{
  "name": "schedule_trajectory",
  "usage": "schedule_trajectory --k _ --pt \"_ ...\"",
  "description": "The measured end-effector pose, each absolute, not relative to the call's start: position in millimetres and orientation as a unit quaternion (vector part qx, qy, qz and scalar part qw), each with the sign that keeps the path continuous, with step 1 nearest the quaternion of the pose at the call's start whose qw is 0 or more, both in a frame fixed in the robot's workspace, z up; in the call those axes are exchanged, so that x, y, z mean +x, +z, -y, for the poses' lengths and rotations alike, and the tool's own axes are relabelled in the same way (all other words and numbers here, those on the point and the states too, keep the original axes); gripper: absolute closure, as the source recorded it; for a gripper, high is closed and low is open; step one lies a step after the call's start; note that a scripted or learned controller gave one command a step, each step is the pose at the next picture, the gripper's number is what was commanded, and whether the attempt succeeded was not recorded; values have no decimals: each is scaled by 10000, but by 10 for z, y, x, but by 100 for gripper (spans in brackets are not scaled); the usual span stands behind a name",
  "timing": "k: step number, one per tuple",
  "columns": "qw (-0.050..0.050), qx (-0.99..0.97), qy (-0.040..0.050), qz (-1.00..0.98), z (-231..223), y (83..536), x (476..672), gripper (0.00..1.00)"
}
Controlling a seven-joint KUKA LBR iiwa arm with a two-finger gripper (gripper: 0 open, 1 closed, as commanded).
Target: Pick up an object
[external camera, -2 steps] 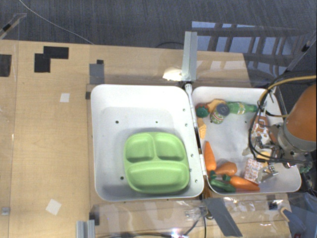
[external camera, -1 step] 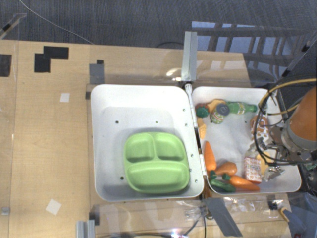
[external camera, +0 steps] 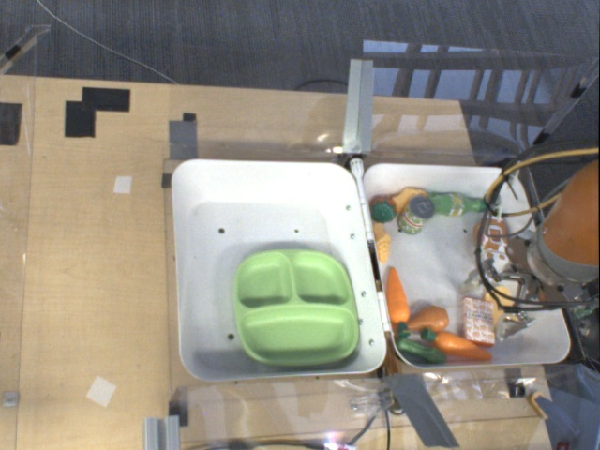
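- The bench (external camera: pixel 94 279) is pale wood and carries two shallow white bins set side by side, touching along a shared middle edge.
- The left bin (external camera: pixel 202 251) holds a green divided plate (external camera: pixel 296 306) with three compartments, lying flat toward the bin's near side.
- The right bin (external camera: pixel 441 270) holds the loose items.
- Along its far wall lie a green bottle (external camera: pixel 455 203) on its side, a small jar (external camera: pixel 412 217) just beside it, and a dark green round piece (external camera: pixel 382 211) near the corner.
- By the divider an orange carrot (external camera: pixel 397 294) lies lengthwise; a brownish-orange rounded toy food (external camera: pixel 427 319) touches its near end.
- Near the front wall a second carrot (external camera: pixel 461 347) rests beside a dark green vegetable (external camera: pixel 420 350).
- A small printed packet (external camera: pixel 478 319) lies just beside the arm's end.
- The gripper (external camera: pixel 511 293) sits low over the right side of the right bin, under an orange band (external camera: pixel 574 223) and a tangle of cables (external camera: pixel 506 195).
- I cannot tell how the gripper is set; it appears to hold nothing, though wiring blurs that area.
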State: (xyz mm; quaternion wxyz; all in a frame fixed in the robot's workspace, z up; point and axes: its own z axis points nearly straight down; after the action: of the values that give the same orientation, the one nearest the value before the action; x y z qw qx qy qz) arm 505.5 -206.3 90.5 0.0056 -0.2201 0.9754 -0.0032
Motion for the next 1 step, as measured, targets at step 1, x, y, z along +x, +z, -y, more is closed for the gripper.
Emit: schedule_trajectory --k 1 --pt "99 -2280 -51 -9736 2056 909 5012 0"
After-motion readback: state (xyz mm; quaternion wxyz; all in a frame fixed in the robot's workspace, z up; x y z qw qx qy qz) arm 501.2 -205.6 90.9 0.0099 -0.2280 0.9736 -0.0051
